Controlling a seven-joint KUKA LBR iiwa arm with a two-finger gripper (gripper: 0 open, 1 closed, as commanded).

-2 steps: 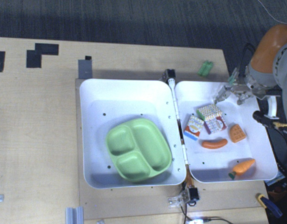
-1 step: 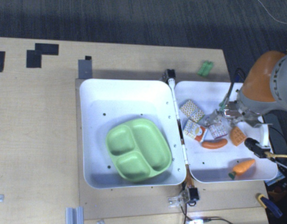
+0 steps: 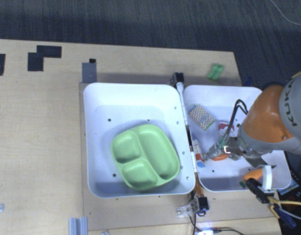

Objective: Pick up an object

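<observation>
Gripper (image 3: 216,153) dipped low in the right bin (image 3: 248,94), lower right, over small clutter; grip state couldn't be told.

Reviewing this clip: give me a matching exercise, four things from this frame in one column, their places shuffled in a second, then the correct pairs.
Things:
1. green divided plate
2. patterned packet
3. small green object
4. gripper

Places:
A. on the bench, beyond the right bin's far edge
B. low in the right bin, near the wall between the bins
C. lying in the left bin
D. in the far part of the right bin

Pairs: 1-C, 2-D, 3-A, 4-B
</observation>
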